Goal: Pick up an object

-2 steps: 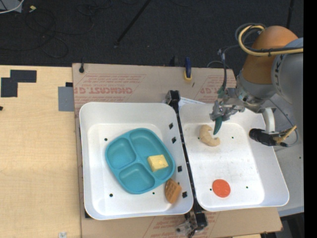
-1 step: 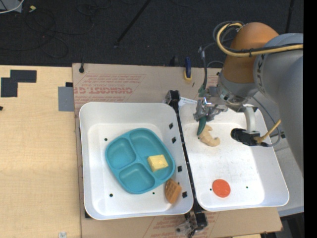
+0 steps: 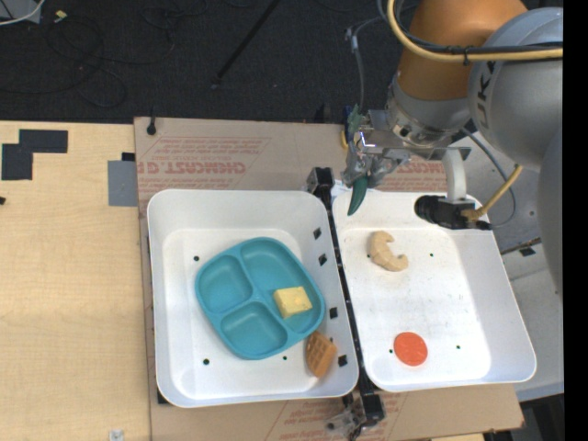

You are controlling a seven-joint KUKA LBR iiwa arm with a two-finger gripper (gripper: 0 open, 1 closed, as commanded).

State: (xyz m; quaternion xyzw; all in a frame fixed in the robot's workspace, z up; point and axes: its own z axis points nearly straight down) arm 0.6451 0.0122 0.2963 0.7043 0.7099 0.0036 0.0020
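My gripper [image 3: 366,175] hangs over the back left corner of the right bin [image 3: 496,292], raised above its floor. It is shut on a small, narrow dark green object [image 3: 356,197] that dangles from the fingers, pointing down and to the left. Below it on the right bin's floor lie a curved beige piece [image 3: 387,251] near the back and a flat orange-red disc [image 3: 411,349] near the front.
The left bin [image 3: 175,274] holds a teal divided plate [image 3: 241,292] with a yellow block [image 3: 292,300] in its right compartment. A brown waffle-like piece [image 3: 320,354] lies off the plate at the bin's front right. The bins' shared wall [image 3: 337,283] runs just left of the gripper.
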